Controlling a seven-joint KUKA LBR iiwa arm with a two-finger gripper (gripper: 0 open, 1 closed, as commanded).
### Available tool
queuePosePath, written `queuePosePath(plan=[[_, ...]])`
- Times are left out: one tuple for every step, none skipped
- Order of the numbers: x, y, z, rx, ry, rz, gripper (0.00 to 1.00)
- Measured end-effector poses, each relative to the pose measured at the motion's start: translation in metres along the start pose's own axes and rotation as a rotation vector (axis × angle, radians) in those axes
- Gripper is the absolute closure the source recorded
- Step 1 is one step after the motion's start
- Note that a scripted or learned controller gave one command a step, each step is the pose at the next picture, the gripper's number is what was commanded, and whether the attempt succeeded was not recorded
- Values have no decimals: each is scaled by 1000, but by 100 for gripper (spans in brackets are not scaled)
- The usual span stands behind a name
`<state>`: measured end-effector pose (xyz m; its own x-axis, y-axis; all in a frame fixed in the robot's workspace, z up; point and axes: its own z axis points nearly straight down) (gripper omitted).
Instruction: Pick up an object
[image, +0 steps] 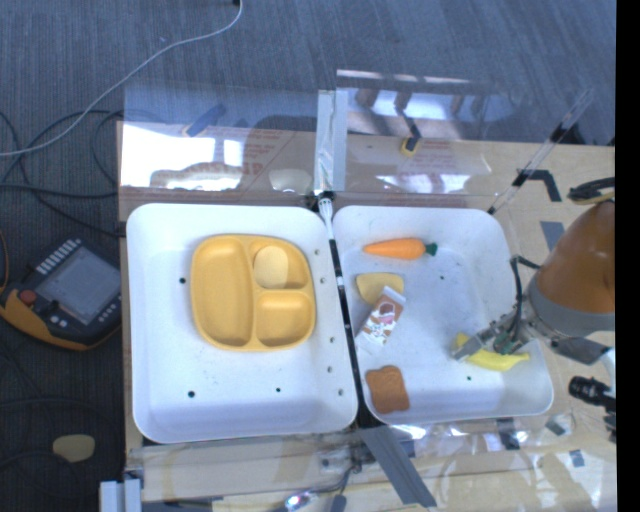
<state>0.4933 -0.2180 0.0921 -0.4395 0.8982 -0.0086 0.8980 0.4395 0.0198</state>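
Observation:
The right bin (440, 225) holds an orange carrot (397, 249) at the back, a yellow wedge (379, 286), a small red-and-white packet (381, 320), and a brown toast-like piece (387, 388) at the front. A yellow banana-like object (492, 357) lies near the bin's front right. My gripper (497, 340) is low over that yellow object, reaching in from the right; its fingertips are too small and blurred to read.
The left bin (160, 390) holds a yellow divided tray (252, 291). The arm's orange band and grey wrist (585, 275) hang over the right bin's right wall. A handheld pendant (60, 293) lies on the floor at left, with cables around.

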Motion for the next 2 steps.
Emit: queuePosePath(plan=[[25, 71, 2, 6, -2, 104, 100], [39, 151, -75, 21, 5, 198, 100]])
